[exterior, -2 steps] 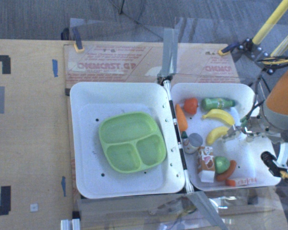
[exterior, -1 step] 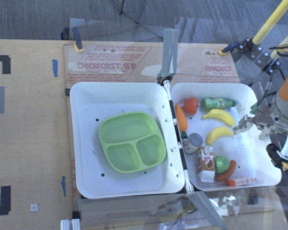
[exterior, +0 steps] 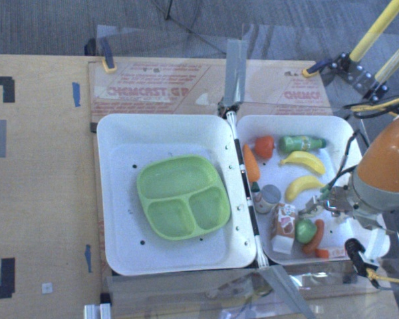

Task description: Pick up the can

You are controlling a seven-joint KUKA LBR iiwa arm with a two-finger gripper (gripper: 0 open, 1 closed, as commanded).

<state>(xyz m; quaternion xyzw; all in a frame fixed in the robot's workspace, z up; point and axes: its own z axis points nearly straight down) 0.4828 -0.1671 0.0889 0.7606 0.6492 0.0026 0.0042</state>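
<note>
The arm's orange band [exterior: 389, 161] and grey wrist [exterior: 369, 205] sit nearest the camera, at the right edge over the right bin [exterior: 339, 128]. Gripper [exterior: 321, 203] hangs low over that bin's right-middle part; cannot tell how its jaws stand, too small and cluttered. The can [exterior: 270, 196], grey, lies in the right bin to the gripper's left, apart from it, close to the wall between the two bins. Nothing visibly between the fingers. Just left of the gripper, nearly under it, a yellow banana [exterior: 302, 186]; a second banana [exterior: 303, 159] farther up from the gripper. Beyond that, a green bottle [exterior: 300, 142] lying on its side and a red tomato-like piece [exterior: 265, 146]. An orange carrot [exterior: 251, 164] lies along the dividing wall, up-left of the can. Below-left of the gripper: a small carton [exterior: 284, 226], a green round fruit [exterior: 306, 231] touching it, and a red sausage-shaped piece [exterior: 314, 239]. Far left of the gripper, the left bin [exterior: 120, 198] holds a green divided plate [exterior: 183, 197]. Both bins rest on the counter [exterior: 33, 178].
</note>
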